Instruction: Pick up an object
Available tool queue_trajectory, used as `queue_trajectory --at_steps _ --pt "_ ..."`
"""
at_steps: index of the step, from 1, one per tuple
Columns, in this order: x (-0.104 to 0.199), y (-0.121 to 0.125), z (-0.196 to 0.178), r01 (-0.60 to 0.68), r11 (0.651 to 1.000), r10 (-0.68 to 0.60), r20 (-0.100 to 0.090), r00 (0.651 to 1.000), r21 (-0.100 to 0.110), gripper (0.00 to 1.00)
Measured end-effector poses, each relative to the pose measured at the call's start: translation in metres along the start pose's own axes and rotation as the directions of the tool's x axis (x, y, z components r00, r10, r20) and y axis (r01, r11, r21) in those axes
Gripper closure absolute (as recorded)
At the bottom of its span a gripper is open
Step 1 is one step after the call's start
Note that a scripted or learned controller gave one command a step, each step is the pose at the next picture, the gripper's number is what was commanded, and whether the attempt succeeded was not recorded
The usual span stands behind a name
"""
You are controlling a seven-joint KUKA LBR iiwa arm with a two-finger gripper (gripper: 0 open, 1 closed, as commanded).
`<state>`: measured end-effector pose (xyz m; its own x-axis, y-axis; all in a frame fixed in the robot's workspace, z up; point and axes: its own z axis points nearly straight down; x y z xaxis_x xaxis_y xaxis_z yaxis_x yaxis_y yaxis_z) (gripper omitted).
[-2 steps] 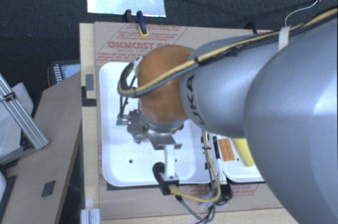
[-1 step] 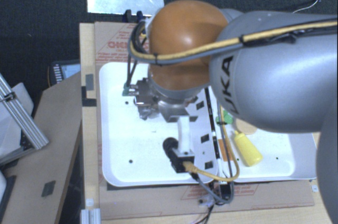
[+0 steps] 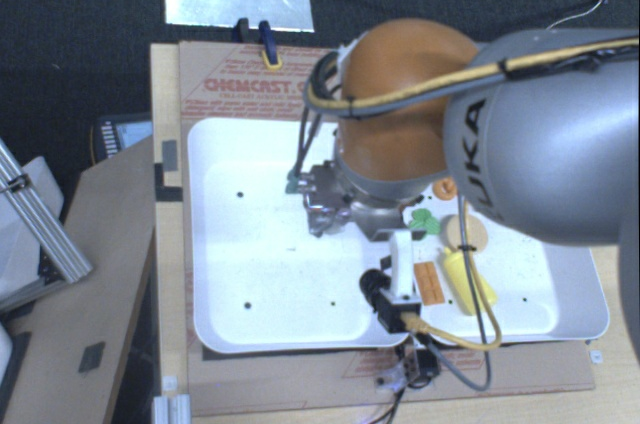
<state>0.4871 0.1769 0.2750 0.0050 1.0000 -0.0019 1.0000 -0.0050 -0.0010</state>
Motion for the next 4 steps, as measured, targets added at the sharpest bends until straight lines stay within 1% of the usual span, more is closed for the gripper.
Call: queue_trajectory --at_steps 1,2,3,4 --pt "0.004 0.000 -0.012 0.006 1.000 -0.006 -0.003 1.000 -0.002 1.00" --pt "0.057 -0.001 -0.015 0.013 1.000 -0.013 -0.005 1.000 -0.003 1.00" --pt "0.057 -0.001 0.010 0.006 1.000 -0.006 -0.001 1.000 0.002 1.00" --pt "0.040 -0.001 0.044 0.004 1.000 -0.004 -0.001 1.000 0.002 1.00"
